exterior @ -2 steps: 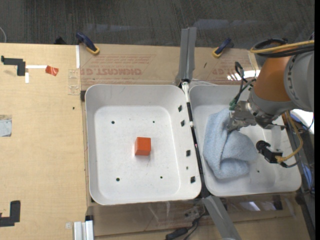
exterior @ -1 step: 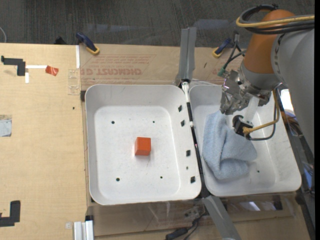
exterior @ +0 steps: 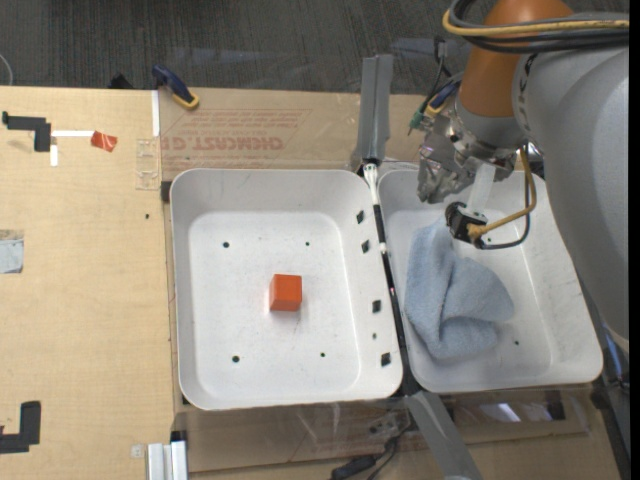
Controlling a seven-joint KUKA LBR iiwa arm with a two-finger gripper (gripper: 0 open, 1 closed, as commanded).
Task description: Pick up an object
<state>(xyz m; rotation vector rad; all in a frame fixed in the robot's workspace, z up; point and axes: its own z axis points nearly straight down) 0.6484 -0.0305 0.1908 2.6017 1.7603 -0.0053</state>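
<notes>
Camera view is showing the pincer (exterior: 443, 190) hanging over the far left corner of the right shallow white bin (exterior: 560, 363), under the orange-banded grey arm (exterior: 560, 78). Whether it is spread or pressed together I cannot tell; nothing is showing in its grip. The crumpled pale blue cloth (exterior: 452, 293) is lying just below the pincer and toward the camera, its long axis running from there down the bin's left side. The small orange-red cube (exterior: 286, 293) is sitting well off to the pincer's left, in the left shallow white bin (exterior: 185, 268), beyond the divider. By my judgement the cloth is the nearer target, calling mostly for a short descent.
</notes>
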